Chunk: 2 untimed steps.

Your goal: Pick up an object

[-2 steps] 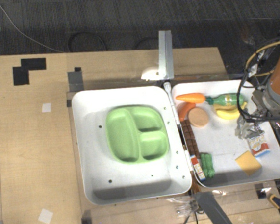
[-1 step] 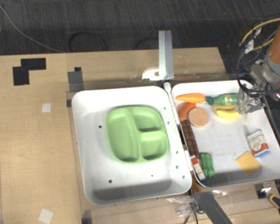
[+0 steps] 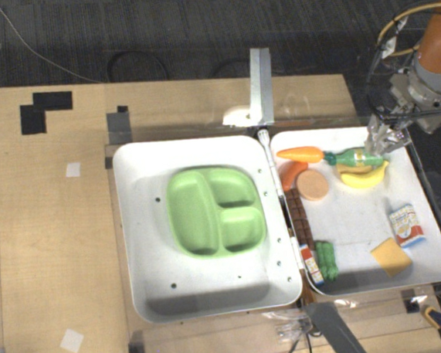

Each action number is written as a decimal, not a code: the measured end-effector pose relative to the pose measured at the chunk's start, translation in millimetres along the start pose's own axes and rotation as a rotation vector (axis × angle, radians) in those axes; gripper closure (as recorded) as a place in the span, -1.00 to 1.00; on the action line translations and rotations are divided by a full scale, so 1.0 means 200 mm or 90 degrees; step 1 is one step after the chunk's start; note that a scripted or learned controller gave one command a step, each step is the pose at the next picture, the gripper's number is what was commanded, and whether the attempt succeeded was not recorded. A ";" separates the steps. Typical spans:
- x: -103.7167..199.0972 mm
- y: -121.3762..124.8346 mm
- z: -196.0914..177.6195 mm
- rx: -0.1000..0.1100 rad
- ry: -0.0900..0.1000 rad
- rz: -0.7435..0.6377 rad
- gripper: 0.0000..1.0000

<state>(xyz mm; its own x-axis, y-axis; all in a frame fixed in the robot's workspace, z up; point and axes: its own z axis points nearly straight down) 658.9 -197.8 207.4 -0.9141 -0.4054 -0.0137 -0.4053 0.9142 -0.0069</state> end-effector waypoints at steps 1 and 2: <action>-0.05 -0.04 0.05 0.000 0.001 -0.073 1.00; -0.05 -0.06 -0.06 0.000 0.000 -0.062 1.00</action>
<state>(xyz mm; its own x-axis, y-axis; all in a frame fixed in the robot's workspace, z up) 671.9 -204.1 220.4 -0.8701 -0.4927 -0.0126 -0.4926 0.8702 -0.0076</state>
